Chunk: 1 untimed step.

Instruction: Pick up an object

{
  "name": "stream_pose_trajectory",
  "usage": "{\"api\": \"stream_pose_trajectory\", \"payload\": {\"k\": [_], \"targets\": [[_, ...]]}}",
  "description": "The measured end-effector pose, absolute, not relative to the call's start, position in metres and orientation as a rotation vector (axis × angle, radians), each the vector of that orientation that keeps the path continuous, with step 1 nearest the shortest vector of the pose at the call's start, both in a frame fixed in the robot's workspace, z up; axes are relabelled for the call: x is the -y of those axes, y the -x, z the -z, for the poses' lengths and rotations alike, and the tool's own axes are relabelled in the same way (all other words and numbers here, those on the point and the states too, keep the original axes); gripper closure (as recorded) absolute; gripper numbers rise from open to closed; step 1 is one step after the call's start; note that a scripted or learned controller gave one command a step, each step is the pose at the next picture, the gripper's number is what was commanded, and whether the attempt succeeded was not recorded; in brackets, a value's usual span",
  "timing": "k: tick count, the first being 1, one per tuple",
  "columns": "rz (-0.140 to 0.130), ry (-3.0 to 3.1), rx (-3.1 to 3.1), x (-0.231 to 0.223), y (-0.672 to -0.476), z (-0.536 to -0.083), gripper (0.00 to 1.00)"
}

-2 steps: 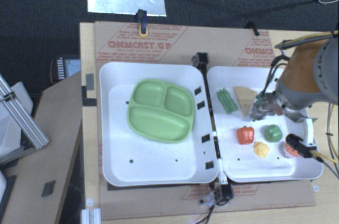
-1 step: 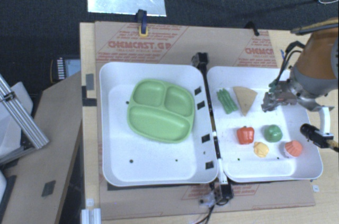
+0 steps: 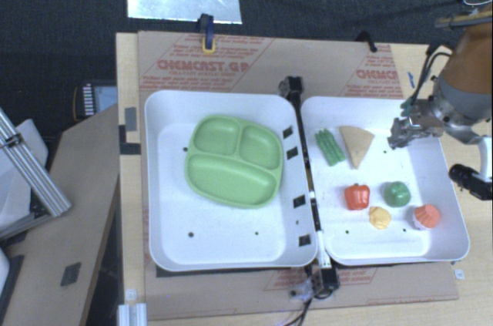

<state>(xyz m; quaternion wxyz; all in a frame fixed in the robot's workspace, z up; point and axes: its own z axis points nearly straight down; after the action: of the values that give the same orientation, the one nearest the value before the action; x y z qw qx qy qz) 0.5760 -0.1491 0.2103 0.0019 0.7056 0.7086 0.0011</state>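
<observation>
Objects (image 3: 357, 196) in right bin (image 3: 454, 240) | claw (image 3: 400, 133) above bin | spread unclear

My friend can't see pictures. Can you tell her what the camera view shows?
A robot arm reaches in from the right, its hand over the right white bin, near a tan wedge. That bin also holds a green bean pod, a red pepper, a green ball and other toy foods. The left bin holds a green divided plate.
</observation>
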Motion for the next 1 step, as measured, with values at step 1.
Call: {"api": "stream_pose_trajectory", "payload": {"k": [1], "targets": [[-0.005, -2.213, -2.222, 0.1512, -0.5719, -0.2557, 1.00]]}}
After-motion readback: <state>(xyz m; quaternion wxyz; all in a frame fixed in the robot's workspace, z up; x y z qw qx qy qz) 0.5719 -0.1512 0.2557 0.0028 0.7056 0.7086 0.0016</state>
